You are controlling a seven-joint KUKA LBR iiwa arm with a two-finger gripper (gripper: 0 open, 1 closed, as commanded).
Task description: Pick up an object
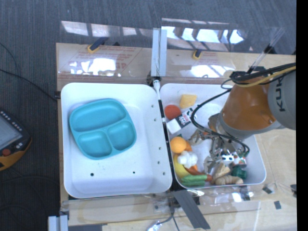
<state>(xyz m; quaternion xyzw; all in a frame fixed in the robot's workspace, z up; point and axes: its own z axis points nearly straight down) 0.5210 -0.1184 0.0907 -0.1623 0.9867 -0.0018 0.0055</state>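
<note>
While the arm (250, 105) reaches in from the right, its gripper (219, 154) hangs low over the right bin (257, 170), among a crowd of toy food. Whether the fingers are open or closed I cannot tell, because cables and the wrist cover them. Below the gripper lie a beige piece (222, 172) and a dark green piece (239, 172). Along the left wall of this bin are a red ball (172, 112), an orange ball (177, 144), a white piece (186, 158) and a green vegetable (193, 180). A yellow wedge (188, 100) lies at the far end. The left bin (144, 172) holds a blue divided plate (102, 127).
</note>
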